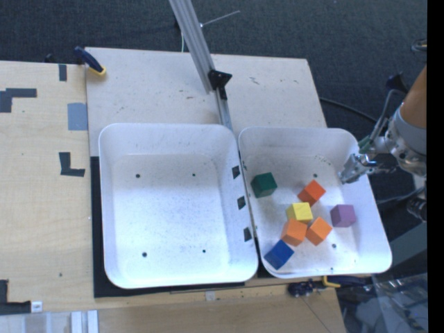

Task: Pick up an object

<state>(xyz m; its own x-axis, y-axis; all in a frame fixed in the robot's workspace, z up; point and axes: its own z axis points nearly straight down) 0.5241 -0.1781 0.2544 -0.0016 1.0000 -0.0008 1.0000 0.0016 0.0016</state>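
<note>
The claw point(351, 168) hangs at the upper right rim of the right bin point(374, 248) — whether it is open I cannot tell — and the nearest orange cube point(313, 191) lies just down-left of it.

Pale wooden bench point(41, 186) over dark carpet floor point(312, 19).

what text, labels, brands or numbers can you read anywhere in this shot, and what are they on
None: no word, number or brand can be read here.
The cubes, such as the green cube and the yellow cube, have plain faces.
The right bin and the left bin carry dark specks, not print.
The grey tape pieces on the bench are blank.
The gripper bears no legible marking; it is too small and blurred to tell.
</note>
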